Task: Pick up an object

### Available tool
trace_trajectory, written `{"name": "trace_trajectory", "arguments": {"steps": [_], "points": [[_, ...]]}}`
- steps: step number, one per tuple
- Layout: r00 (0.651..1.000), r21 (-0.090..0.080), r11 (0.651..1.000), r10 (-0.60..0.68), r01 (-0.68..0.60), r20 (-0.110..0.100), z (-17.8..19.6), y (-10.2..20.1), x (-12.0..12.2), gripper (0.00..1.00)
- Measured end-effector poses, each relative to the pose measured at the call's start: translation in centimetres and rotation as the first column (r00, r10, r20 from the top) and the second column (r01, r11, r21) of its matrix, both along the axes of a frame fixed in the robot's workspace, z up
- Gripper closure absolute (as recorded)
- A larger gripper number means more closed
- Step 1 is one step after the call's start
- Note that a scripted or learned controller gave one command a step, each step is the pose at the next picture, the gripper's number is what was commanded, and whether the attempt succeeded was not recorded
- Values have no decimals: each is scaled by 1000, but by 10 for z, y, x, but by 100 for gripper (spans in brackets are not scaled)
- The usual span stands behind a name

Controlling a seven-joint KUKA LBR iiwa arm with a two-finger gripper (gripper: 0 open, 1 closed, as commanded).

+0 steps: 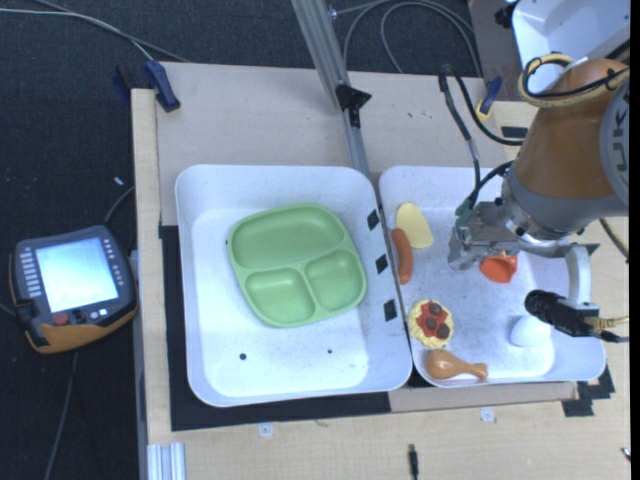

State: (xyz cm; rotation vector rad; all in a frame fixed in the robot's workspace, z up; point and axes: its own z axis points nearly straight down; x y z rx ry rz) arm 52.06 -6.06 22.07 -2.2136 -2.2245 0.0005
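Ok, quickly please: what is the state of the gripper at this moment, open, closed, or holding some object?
Gripper: low in the right white bin, beside a small orange toy; open or closed cannot be told, and no hold is visible.

Two shallow white bins sit side by side on the bench. The left bin holds a green divided plate. In the right bin lie a yellow piece, a red sausage, a small pizza, a chicken drumstick and a white egg. The gripper hangs over the right bin, just beside an orange object. A pendant lies off the bench's left.
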Motion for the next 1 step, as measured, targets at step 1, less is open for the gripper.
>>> {"name": "trace_trajectory", "arguments": {"steps": [1], "points": [[1000, 1, 1000, 2, -2, 5, 9, 51, 6, 100]]}}
